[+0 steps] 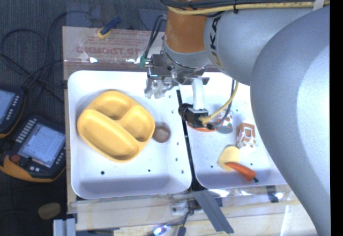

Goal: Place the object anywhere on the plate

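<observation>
Arm [278, 63] came in from the right, its big grey link covering most of the upper-right and right side of the view. Orange band [187, 9] sat above the wrist, near top centre, with black and yellow cables running over it and along the link. Wrist pointed down and slightly left. Gripper [155, 89] hung below the wrist flange, metallic, fingers pointing down. Finger spacing was not readable from this angle. Nothing was visible between them. A thin yellow cable looped off the wrist's right side
</observation>
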Action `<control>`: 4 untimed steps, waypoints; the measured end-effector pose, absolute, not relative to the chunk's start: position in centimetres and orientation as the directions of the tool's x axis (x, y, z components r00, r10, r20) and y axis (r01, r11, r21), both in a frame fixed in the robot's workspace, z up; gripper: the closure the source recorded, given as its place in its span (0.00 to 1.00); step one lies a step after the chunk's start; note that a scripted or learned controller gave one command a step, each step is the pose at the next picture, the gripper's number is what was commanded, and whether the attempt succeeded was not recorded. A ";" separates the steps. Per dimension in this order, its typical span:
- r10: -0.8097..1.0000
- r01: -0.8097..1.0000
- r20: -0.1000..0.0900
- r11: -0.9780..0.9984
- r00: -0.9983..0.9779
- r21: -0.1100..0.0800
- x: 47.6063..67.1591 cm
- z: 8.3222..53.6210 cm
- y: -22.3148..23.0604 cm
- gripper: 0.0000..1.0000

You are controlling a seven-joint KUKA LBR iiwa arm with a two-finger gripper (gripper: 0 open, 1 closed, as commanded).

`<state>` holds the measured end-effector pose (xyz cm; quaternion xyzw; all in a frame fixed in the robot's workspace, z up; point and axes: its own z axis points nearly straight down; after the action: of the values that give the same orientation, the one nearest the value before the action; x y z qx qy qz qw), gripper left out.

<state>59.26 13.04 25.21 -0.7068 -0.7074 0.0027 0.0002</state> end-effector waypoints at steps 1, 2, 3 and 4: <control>1.000 1.000 -0.004 0.000 0.000 0.000 58.7 38.6 10.4 1.00; 1.000 1.000 -0.004 0.001 -0.001 -0.005 62.0 24.7 11.5 1.00; 1.000 1.000 -0.003 0.000 0.000 -0.001 55.8 35.3 9.2 1.00; 1.000 1.000 -0.003 0.001 -0.001 -0.003 58.6 26.8 10.9 1.00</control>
<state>58.64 10.91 26.76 -0.7066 -0.7076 0.0023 0.0002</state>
